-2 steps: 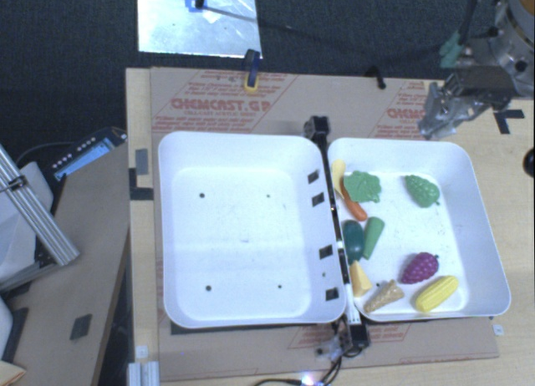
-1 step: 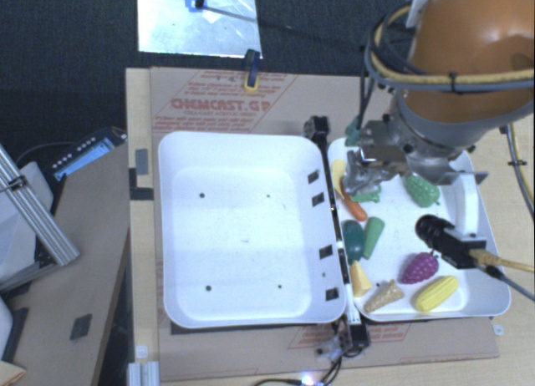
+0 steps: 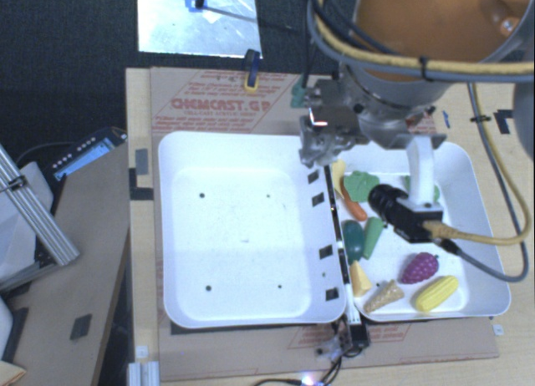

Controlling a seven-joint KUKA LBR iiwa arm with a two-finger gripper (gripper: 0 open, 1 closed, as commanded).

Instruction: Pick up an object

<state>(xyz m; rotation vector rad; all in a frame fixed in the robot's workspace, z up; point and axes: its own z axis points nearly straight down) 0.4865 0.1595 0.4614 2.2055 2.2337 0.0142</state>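
The right bin holds several toy foods: a light green leafy piece, an orange carrot, a dark green vegetable, a purple grape bunch, a yellow corn cob, a tan cone and a small pale yellow piece. My gripper hangs over the far left corner of this bin, by the divider between the bins. It sits just above and left of the leafy piece and carrot. Its body hides what lies beneath it.
The left bin lies beside the right one, with black clips along the shared wall. A black cylinder with a yellow cable hangs from the arm over the right bin. A blue and yellow clamp stands behind the bins.
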